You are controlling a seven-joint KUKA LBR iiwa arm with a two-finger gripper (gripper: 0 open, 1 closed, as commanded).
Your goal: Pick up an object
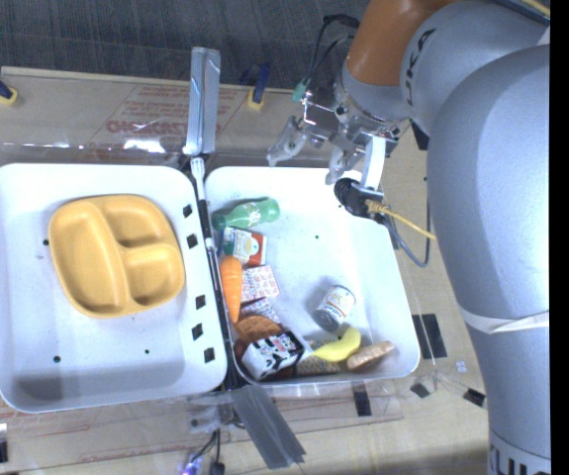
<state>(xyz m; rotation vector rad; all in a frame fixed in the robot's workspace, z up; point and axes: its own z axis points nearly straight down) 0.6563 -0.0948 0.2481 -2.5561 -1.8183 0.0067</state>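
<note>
Since every item lies loose in the bins and nothing sits between the tool's fingers, we judge the pick as not yet begun: the approach, the grasp and the lift are all left to do. The tool (316,151) hangs above the far rim of the right bin (388,265), its fingers spread apart and holding nothing.

We count two white bins on the tabletop (86,107). The left bin (7,295) carries one thing, a yellow divided tray (116,253).

The right bin carries the candidates, mostly bunched along its left wall and near corner. We count:
- one green bottle (247,212) lying on its side, nearest the tool
- one small red-and-green carton (245,245) just beside it
- one carrot (232,287)
- one checkered packet (260,285) touching the carrot
- one brown round piece (257,327), which we cannot name for sure
- one black-and-white carton (270,354)
- one banana (336,346)
- one bread-like piece (370,354) beside the banana
- one small can (334,306) lying apart from the others

That makes nine loose things in the right bin, though the near-corner pile overlaps and may hide more. The can and the bottle look the least crowded.
</note>
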